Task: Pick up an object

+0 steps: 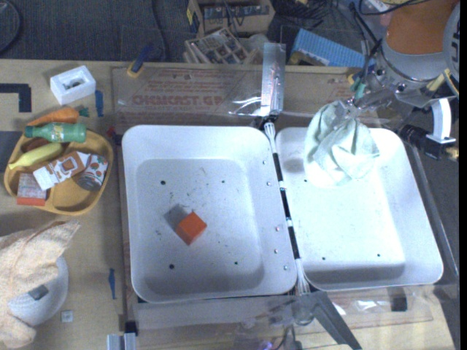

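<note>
Two white bins [139,159]: one orange block [193,227], one clear bag [339,146].

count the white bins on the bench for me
2. The left bin holds an orange block; the right bin sits against it, with a clear crumpled bag hanging over its far end.

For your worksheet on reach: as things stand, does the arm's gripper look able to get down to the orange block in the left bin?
Probably yes: the orange block lies alone on open floor, nothing over it.
</note>
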